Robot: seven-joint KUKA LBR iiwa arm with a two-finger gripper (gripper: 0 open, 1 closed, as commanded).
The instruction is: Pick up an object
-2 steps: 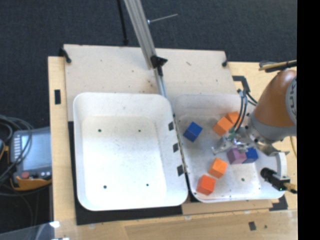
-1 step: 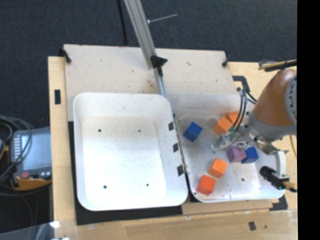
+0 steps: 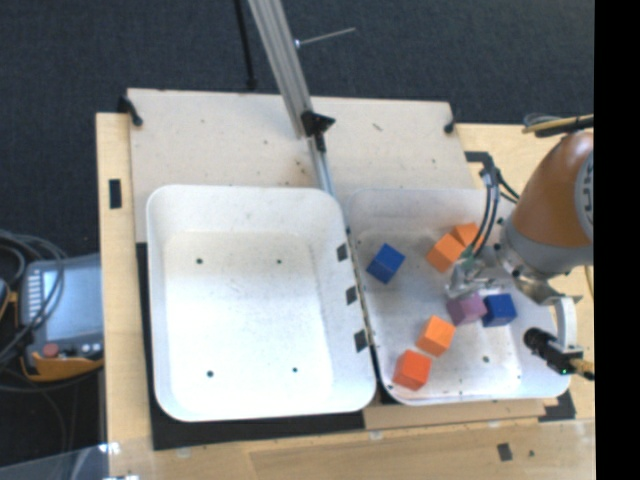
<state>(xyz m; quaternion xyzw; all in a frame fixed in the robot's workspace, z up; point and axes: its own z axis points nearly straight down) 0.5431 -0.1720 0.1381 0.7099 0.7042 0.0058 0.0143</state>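
Observation:
My gripper [image 3: 464, 284] hangs low over the right bin [image 3: 400, 218], near its right side. A purple block [image 3: 465, 309] lies directly beneath it, touching or nearly touching the gripper's tip. A blue block [image 3: 499, 309] sits against the purple one on its right. An orange block [image 3: 450, 248] lies just up and left of the gripper. Another orange block [image 3: 436, 334] and an orange-red block [image 3: 412, 369] rest toward the bin's front. A second blue block [image 3: 385, 263] lies apart at the left of this bin.
The left bin [image 3: 250, 208] stands beside the right one, with a raised rim between them. A slanted metal pole [image 3: 285, 58] runs down from the top to the bins' back edge. The arm's orange band [image 3: 555, 193] overhangs the right bin's right side.

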